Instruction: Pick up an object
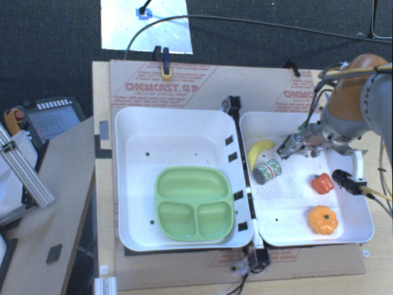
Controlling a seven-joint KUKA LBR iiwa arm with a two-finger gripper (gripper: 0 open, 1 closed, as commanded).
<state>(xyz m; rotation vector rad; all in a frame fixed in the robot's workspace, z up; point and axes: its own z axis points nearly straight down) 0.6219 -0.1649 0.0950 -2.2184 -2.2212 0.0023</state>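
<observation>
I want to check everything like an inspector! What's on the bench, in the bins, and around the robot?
Surface: bench bearing left bin and right bin, side by side.
Job's things: in the right bin, a yellow banana touching a small can lying on its side, a red pepper, an orange pepper.
Clutter: green divided plate in the left bin.
Grippers: gripper low over the right bin, beside the banana.
Cables: black cable across the floor.
Surroundings: dark carpet, control pendant at left.
</observation>
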